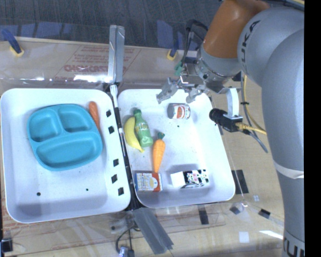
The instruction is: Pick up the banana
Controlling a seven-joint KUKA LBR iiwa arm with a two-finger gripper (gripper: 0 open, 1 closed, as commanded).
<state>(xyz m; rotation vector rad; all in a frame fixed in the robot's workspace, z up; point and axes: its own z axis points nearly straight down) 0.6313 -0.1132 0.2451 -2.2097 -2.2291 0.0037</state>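
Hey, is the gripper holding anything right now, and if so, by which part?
Nothing is held. The gripper hangs open above the right bin, and the banana lies apart from it.

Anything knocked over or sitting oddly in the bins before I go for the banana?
Mostly tidy. The green bottle lies on its side against the banana, crowding the grasp. A small can is tipped over below the gripper. In the left bin, a carrot sits wedged beside the blue plate.
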